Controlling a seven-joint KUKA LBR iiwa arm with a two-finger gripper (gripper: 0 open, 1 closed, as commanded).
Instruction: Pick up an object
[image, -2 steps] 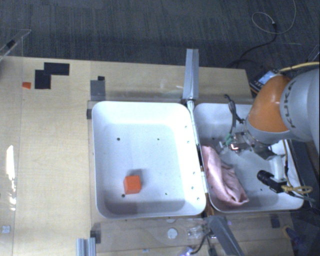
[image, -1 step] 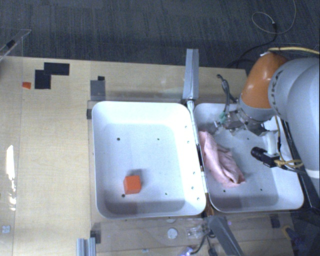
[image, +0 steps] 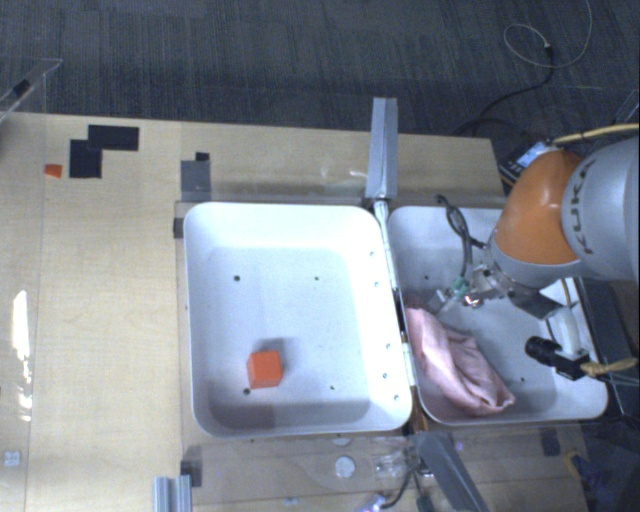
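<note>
While I watched the feed from my station, the arm (image: 570, 215) was reaching in from the right and hanging over the right bin (image: 590, 400), its orange band sitting above the wrist. The hand (image: 455, 293) was low over the upper part of that bin, just above the top edge of a crumpled pink cloth (image: 455, 365) that lay along the bin's left wall. Whether the hand was spread or pressed together I could not tell; the wrist and cabling covered too much of it from this slanted angle, and nothing was visibly caught in it.

Two candidates for picking were in sight. The pink cloth was the near one, lying flat in the right bin right under the hand. The other was a small orange block (image: 265, 369) resting on the floor of the left bin (image: 200, 300), toward its lower left, well apart from the arm.

As I judged it, the task was not yet done: both things sat on their bin floors and neither was lifted. The approach looked close to finished over the cloth, so what remained was the closing, the grip and the lift off the counter's bin.
</note>
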